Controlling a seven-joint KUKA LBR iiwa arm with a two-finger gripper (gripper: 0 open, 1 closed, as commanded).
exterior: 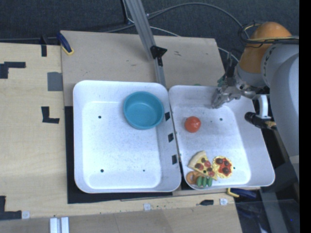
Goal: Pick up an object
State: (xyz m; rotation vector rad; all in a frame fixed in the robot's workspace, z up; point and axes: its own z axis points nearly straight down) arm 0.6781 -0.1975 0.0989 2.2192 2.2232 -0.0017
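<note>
A small red tomato-like ball [192,124] lies in the right bin [243,144], near its left wall. At that bin's front edge lie two toy pizza slices [212,166] next to a small green piece [204,181]. My gripper [219,99] hangs over the back of the right bin, up and to the right of the red ball and apart from it. A blue bowl [143,110] sits at the back right of the left bin [97,149].
A slanted metal pole [146,33] runs from the top down to the gap between the bins. Cables [204,8] loop across the dark floor behind the bench. My arm's grey body [284,96] covers the right side beyond the right bin.
</note>
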